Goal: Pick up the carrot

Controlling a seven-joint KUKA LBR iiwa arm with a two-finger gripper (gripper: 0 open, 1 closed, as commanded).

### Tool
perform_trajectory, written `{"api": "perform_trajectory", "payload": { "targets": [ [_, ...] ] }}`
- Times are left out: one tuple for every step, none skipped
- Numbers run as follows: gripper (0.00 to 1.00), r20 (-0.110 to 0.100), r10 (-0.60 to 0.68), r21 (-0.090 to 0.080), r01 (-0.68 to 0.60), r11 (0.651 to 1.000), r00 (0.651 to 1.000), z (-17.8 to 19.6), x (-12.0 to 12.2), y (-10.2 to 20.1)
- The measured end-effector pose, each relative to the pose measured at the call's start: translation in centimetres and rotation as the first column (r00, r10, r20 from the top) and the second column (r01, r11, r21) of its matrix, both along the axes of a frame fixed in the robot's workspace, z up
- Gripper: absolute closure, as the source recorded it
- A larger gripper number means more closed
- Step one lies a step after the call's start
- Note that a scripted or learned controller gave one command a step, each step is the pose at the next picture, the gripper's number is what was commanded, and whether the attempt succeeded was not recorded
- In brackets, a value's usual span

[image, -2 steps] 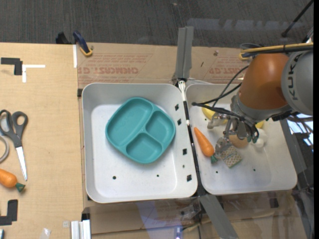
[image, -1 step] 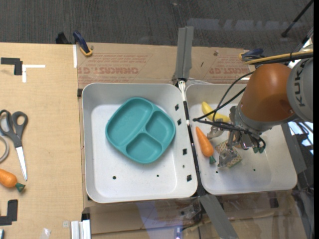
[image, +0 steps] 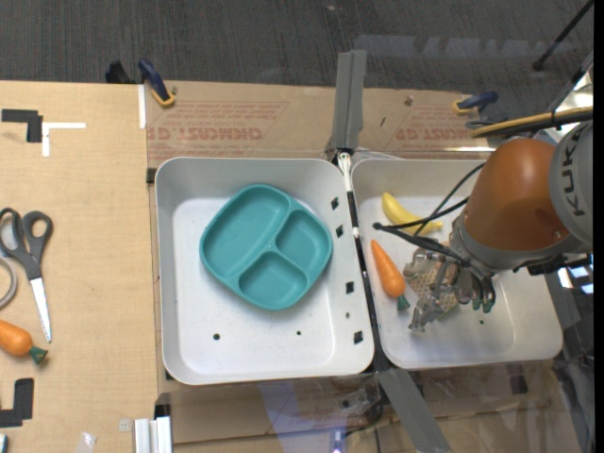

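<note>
Your carrot [image: 386,267] lies in the right bin [image: 528,343], near that bin's left wall, with its long axis running from upper left to lower right in the frame. The narrow orange tip points toward the upper left and the small green stub sits at the lower right end. It looks smooth and tapered, a bright orange cone like a moulded toy. Just above it and to the right you see a yellow banana [image: 408,213], curved and glossy.

The gripper [image: 429,311] hangs over the middle of the right bin, just to the right of the carrot's green end, under the arm's rounded orange band [image: 510,201]. You cannot tell from this angle whether the fingers are apart or together, and nothing shows between them.

In the left bin [image: 179,347] you have a teal plate [image: 267,245] with three compartments, rounded and matte. On the wooden counter [image: 75,206] at the left of the frame lie grey-handled scissors [image: 28,262] and, lower down, a second orange carrot [image: 17,340] with a green end
</note>
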State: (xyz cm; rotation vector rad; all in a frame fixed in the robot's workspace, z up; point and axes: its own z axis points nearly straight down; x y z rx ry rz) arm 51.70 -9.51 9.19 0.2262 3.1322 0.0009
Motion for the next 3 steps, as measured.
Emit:
{"api": "perform_trajectory", "payload": {
  "targets": [
    [0.00,0.001,-0.390,-0.001,0.390,0.921,0.921,0.1,11.1,-1.0],
    [1.00,0.006,-0.386,-0.001,0.386,0.922,0.922,1.2,11.3,-1.0],
    [1.00,0.000,-0.604,-0.001,0.604,0.797,0.797,10.0,7.4,6.2]
  ]
}}
